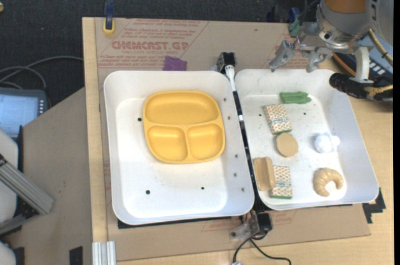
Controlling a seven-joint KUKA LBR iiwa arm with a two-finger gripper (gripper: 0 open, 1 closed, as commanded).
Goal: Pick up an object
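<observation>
My gripper [299,59] hovers above the far edge of the right bin [357,132], its fingers spread open with nothing between them. Inside that bin lie a green pod-shaped piece [294,97], a patterned cracker packet [277,118], a round tan biscuit [287,145], a white lumpy object [324,142], a croissant [328,181], a tan bread slice [264,172] and a second patterned packet [282,182]. The green piece is the one closest to the gripper, just in front of it.
The left bin [125,176] holds a yellow three-compartment plate [184,125]. A black clamp [226,60] sits where the bins meet at the back. A purple scrap [174,62] lies on the cardboard behind the left bin.
</observation>
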